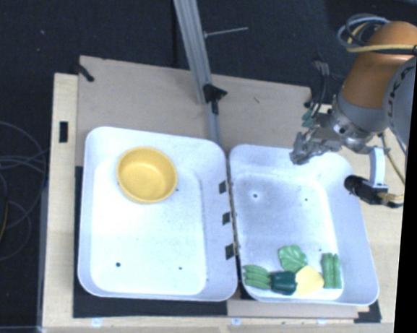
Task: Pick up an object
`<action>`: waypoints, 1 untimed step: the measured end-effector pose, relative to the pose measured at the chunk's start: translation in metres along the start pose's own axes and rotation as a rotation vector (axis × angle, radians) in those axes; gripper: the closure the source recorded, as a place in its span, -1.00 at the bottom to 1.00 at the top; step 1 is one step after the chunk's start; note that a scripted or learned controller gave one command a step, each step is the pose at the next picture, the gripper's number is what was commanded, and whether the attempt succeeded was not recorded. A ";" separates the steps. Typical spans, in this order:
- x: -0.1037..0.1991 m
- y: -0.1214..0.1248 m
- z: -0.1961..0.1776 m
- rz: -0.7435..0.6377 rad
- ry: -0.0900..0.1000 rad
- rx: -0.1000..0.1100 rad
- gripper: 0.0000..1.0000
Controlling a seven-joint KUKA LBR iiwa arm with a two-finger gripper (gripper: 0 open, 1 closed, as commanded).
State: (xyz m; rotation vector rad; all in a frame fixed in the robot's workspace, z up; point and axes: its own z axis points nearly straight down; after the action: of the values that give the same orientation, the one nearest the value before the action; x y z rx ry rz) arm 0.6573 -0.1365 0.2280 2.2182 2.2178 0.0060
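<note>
Green and yellow bits (295, 273) clump in the right bin's (348, 232) near corner, hard to identify. Gripper (300, 154) hovers over its far edge; can't tell its state.

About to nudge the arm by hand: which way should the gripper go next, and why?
Probably toward the near end of the right bin: the gripper sits over its far rim, while the green and yellow pieces are clustered there.

A pale wooden bench (142, 98) stands on dark floor (33, 9) (cables trailing left).
</note>
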 end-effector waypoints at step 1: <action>-0.001 0.000 -0.010 0.000 0.001 0.004 1.00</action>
State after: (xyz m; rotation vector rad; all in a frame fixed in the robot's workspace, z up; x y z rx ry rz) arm 0.6575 -0.1371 0.2382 2.2208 2.2204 0.0019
